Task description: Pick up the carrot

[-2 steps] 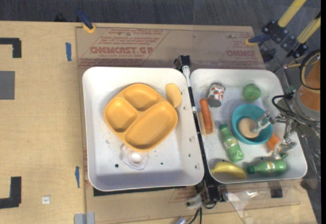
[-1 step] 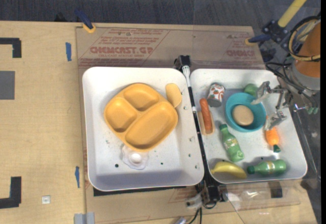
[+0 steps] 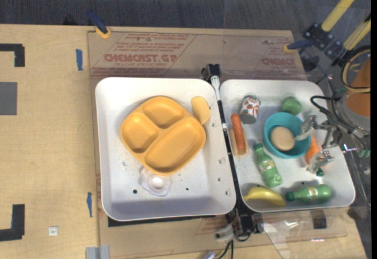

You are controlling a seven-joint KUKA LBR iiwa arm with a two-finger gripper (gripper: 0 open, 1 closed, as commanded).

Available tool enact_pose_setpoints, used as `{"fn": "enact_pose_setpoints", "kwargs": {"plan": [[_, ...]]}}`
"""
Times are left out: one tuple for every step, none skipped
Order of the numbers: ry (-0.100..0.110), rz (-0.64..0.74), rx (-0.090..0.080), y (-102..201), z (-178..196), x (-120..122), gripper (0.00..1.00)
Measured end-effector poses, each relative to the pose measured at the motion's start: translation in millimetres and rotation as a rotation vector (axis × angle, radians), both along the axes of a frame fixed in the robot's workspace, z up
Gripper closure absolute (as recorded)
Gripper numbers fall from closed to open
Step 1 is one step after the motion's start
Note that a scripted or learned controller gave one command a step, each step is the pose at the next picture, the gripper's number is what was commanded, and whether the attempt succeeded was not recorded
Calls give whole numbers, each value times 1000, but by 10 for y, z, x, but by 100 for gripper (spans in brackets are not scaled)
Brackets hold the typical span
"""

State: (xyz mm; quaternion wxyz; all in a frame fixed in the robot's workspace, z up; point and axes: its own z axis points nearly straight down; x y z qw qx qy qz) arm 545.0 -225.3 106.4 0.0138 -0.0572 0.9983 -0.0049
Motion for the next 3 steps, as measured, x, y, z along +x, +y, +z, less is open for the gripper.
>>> {"fn": "enact_pose_setpoints", "kwargs": {"plan": [[-22, 184, -17, -42, -19, -20, 0], [-25, 162, -14, -14, -22, -157, 0], [-6, 74, 1, 37, -138, -430, 0]]}}
